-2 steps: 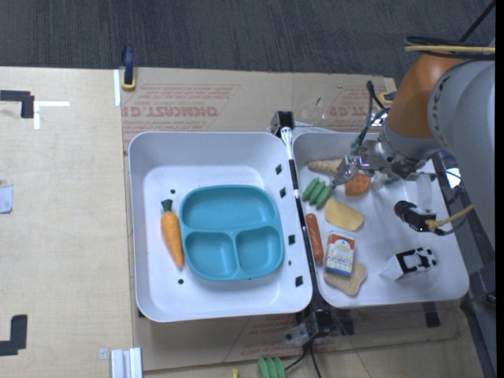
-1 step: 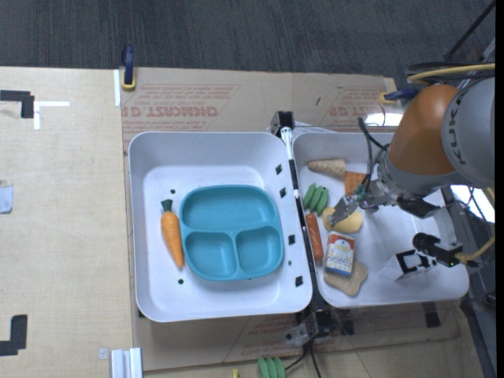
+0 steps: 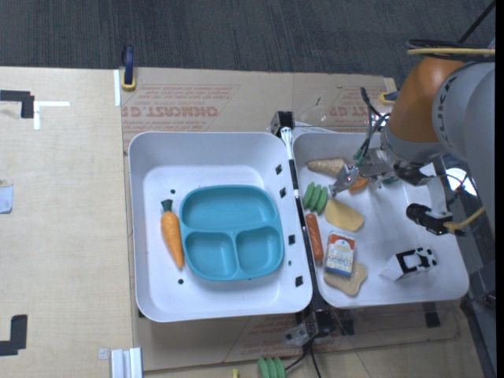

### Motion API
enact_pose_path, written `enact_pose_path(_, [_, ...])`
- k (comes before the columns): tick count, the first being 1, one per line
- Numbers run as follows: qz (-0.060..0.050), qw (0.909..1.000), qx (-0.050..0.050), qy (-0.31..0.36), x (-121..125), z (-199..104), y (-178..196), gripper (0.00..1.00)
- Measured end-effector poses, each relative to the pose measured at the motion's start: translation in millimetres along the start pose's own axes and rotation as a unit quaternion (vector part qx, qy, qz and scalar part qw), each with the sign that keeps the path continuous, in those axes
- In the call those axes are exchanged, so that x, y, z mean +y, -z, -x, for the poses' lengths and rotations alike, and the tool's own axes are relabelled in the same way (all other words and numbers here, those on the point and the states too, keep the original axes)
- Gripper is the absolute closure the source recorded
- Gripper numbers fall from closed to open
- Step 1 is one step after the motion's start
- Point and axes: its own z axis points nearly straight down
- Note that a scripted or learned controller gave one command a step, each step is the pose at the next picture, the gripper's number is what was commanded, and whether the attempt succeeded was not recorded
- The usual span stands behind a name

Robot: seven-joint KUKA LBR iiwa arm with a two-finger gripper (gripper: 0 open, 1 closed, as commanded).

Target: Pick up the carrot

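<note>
Carrot (image 3: 172, 238) lying in the left bin (image 3: 142, 290), just left of the blue divided tray (image 3: 233, 232), touching its edge, green top pointing away. Tool (image 3: 347, 181) well right of the tray, low over the right bin (image 3: 441, 290) near an orange piece (image 3: 358, 184); grip state impossible to tell.

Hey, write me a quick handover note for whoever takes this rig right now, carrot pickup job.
Gripper: low in the right bin, over the food items near its far left corner; whether it is open or shut can't be told.
Carrot: lying in the left bin, beside the left edge of the blue tray.
Done: nothing visible; the carrot is not picked up.
Left: move the arm across to the left bin, grasp the carrot, lift.
</note>
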Motion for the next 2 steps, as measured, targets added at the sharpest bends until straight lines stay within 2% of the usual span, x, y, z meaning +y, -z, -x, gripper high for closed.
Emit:
enact_pose_path(1, [-0.006,0.9995,0.003,-0.029,29,39,-2,0.00])
enact_pose_path(2, [-0.001,0.9999,0.001,-0.012,-44,9,10,0.00])
